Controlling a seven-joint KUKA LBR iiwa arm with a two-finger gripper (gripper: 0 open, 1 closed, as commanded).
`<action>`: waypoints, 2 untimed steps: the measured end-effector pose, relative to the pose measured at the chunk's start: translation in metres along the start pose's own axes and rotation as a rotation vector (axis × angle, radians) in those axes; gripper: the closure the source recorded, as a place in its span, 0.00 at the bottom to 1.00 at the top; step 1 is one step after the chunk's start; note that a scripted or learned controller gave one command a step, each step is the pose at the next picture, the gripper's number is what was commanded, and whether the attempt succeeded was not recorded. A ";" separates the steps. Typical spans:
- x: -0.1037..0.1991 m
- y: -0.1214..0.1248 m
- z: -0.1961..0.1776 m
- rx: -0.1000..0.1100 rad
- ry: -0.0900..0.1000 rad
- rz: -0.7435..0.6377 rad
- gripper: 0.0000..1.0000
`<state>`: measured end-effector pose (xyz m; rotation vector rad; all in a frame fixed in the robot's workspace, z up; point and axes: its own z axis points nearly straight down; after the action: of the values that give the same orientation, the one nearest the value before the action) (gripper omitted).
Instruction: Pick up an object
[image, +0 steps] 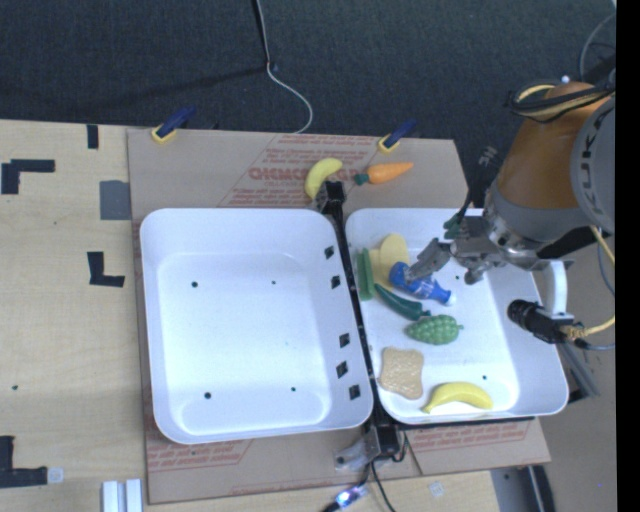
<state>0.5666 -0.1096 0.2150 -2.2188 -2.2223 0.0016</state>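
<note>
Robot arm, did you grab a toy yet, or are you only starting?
Done: the gripper has reached into the right bin and is low over the blue bottle. In hand: nothing that can be seen; whether it grips the bottle is unclear. Left: close on a toy and lift it. The green bumpy fruit, the toast and the banana lie untouched.
</note>
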 end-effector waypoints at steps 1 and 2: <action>-0.051 0.002 0.117 0.010 0.000 0.005 0.00; -0.047 0.005 0.101 0.002 0.001 -0.001 1.00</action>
<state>0.5715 -0.1569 0.1142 -2.2166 -2.2218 0.0029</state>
